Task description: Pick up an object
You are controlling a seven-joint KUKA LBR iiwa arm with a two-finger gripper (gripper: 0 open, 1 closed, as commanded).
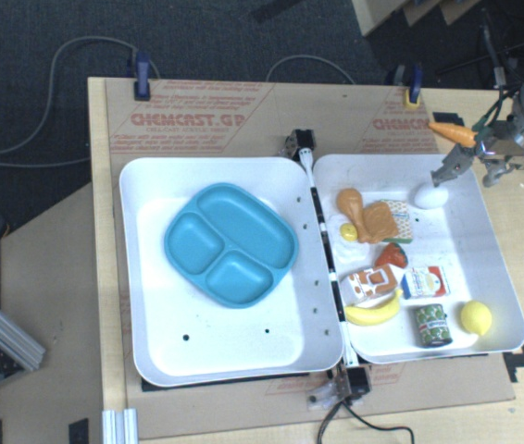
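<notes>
One gripper [473, 163] hangs just above and right of the white egg [430, 195] (fingers spread, holding nothing); the egg lies far from the lemon [476, 317], in the right bin [498, 248].

Both bins [151, 340] look like smooth white plastic with a slight sheen. The divided blue plate [230, 244] is glossy plastic. The bench top [105, 155] resembles matt brown board with red print. The floor [21, 26] appears as dark, rough carpet.
</notes>
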